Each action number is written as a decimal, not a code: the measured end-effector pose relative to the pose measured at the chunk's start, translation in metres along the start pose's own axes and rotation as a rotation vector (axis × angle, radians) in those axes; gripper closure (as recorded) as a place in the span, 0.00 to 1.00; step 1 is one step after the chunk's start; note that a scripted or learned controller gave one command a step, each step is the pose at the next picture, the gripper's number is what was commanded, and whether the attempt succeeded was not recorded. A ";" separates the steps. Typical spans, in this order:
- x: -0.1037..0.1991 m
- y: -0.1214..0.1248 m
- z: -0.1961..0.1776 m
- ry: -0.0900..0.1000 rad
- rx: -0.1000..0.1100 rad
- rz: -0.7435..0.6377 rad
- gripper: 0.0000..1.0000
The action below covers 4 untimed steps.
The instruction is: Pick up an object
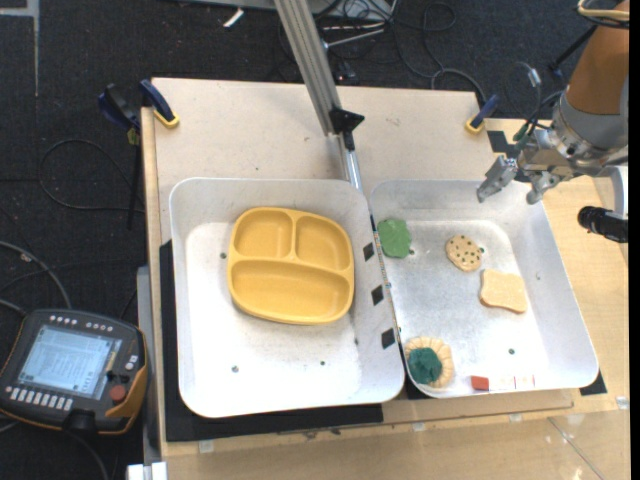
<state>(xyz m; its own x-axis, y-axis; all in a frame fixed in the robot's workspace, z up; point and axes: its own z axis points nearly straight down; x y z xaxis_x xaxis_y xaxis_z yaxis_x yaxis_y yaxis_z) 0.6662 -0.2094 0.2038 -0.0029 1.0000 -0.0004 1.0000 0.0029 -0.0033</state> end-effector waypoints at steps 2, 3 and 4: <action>0.014 -0.003 0.098 0.001 0.002 0.000 0.00; 0.013 -0.001 0.083 -0.002 -0.007 0.000 1.00; 0.013 -0.007 0.023 -0.002 -0.012 0.003 1.00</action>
<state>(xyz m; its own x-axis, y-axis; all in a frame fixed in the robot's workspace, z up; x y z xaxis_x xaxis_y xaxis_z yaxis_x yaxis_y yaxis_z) 0.6588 -0.1961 0.1807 0.0005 1.0000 -0.0025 1.0000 -0.0005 0.0083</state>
